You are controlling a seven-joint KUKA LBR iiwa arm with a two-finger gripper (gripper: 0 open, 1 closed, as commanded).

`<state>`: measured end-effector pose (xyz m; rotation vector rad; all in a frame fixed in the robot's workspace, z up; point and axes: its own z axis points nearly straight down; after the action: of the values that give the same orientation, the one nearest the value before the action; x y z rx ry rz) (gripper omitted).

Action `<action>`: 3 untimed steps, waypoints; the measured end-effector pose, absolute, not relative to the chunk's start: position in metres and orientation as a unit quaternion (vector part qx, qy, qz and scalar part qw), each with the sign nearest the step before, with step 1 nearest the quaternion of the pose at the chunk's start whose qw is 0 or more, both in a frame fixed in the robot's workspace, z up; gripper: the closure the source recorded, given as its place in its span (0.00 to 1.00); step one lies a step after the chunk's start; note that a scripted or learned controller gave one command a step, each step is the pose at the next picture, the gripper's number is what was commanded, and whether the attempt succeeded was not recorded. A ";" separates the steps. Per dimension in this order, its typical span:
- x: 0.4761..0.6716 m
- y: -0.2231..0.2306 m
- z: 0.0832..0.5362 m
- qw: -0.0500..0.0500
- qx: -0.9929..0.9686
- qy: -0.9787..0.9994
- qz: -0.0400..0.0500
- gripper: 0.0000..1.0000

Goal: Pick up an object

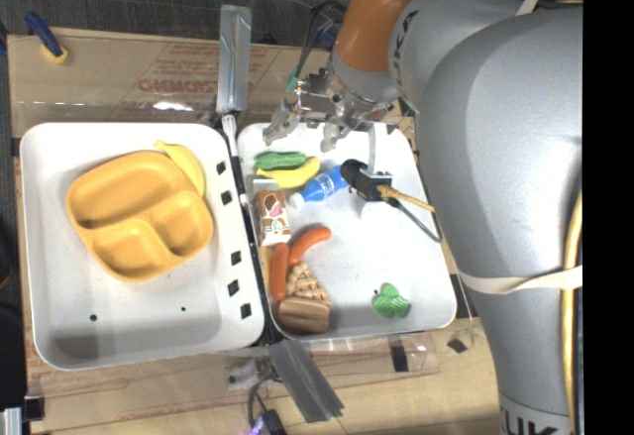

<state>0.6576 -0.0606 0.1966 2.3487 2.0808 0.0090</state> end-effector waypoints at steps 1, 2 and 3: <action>0.662 -0.101 0.104 0.009 0.660 0.751 0.004 0.00; 0.662 -0.099 0.104 0.009 0.647 0.762 0.003 0.00; 0.663 -0.098 0.104 0.009 0.654 0.757 0.004 0.00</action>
<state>0.6625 -0.0984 0.1041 2.0419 2.3636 0.0111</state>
